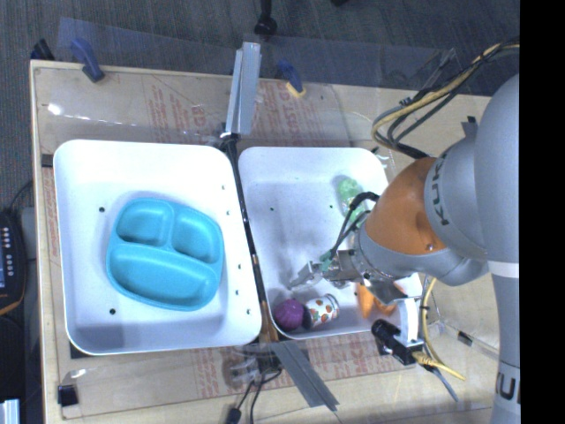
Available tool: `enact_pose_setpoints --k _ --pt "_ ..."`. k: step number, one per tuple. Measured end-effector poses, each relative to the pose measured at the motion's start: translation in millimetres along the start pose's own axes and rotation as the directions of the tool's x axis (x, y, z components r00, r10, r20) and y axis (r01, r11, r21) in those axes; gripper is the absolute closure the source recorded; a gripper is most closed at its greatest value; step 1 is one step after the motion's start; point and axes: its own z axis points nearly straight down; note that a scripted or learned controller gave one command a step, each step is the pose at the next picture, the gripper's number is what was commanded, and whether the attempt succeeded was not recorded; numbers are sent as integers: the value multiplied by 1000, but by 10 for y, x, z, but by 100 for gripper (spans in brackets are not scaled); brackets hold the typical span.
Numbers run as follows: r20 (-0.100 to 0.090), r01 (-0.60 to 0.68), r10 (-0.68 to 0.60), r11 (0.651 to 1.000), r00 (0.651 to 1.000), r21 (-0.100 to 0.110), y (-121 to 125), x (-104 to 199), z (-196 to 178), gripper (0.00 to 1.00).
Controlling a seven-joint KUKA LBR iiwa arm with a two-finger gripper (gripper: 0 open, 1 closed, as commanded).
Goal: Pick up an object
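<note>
Far left on the desk, the left bin carries a blue divided tray lying flat, a little tilted in its frame. Across the divider, the right bin holds the loose items. Down at its near edge sits a purple ball, and just beside it on the right a small patterned cup lying on its side — the two look to be touching. Just above them the gripper hangs low in the bin, its metal tips pointing left, close over the ball and cup but apart from them; nothing shows between the fingers, though whether they are spread or closed I cannot tell from this angle. Up near the far right corner of the bin, a green object peeks out beside the arm. An orange object shows under the wrist, partly hidden.
</note>
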Motion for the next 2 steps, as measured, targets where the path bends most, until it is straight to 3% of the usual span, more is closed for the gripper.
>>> enact_pose_setpoints --k 1,2 --pt "-1 4 -4 1000 1000 4 -6 356 8 0" --pt "-1 2 -2 1000 1000 3 513 360 6 0"
